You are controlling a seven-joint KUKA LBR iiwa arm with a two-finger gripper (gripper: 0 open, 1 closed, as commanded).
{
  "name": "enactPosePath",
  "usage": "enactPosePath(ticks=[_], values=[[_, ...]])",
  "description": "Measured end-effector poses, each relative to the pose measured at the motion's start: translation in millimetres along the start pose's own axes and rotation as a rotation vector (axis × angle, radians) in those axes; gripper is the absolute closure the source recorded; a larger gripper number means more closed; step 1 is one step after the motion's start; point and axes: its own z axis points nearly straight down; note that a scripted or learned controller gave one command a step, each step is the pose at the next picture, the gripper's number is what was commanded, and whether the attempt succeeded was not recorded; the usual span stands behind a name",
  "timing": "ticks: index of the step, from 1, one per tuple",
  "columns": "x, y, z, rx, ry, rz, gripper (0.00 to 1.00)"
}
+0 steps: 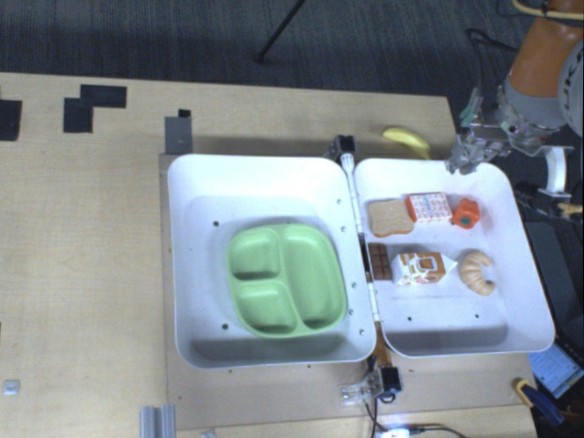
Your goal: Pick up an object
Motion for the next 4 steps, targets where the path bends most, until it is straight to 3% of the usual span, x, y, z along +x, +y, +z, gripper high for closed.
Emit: enactPosePath(ticks=[1, 2, 3, 4], values=[[1, 0, 1, 0.003, 0.001, -0.002, 0.0], [37, -70, 120, 0.003, 0.002, 0.001, 0.0], [37, -68, 108, -0.003, 0.002, 0.0, 1.0], [-31, -8, 5, 0.0, 0.0, 0.001, 1.0]])
